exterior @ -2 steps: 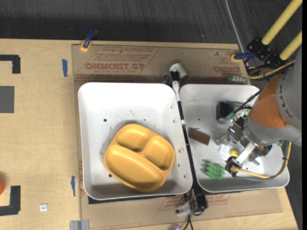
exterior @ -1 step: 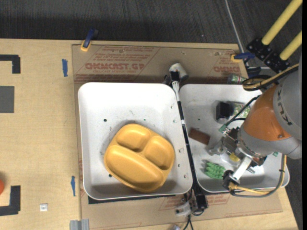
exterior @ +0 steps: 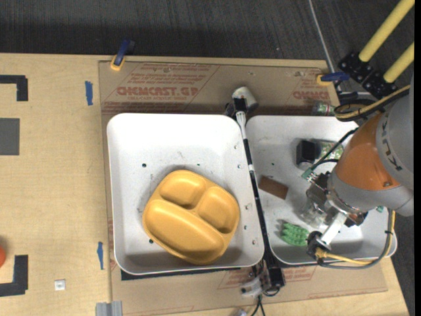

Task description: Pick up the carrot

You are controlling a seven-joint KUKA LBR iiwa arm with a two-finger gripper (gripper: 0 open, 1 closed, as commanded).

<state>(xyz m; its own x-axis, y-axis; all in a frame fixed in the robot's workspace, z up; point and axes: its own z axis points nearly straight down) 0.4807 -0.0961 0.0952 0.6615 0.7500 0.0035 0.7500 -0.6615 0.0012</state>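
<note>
Carrot unclear; pincer [exterior: 316, 221] over rt bin [exterior: 276, 143]

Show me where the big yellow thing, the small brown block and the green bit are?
Big yellow thing [exterior: 191, 214], camera view, its top middle.
Small brown block [exterior: 273, 187], camera view, its flat face.
Green bit [exterior: 294, 234], camera view, its middle.

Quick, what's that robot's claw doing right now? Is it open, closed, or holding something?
Claw: low in the right bin, next to a small green object; whether it is open, closed or holding anything cannot be told from this view.
</note>
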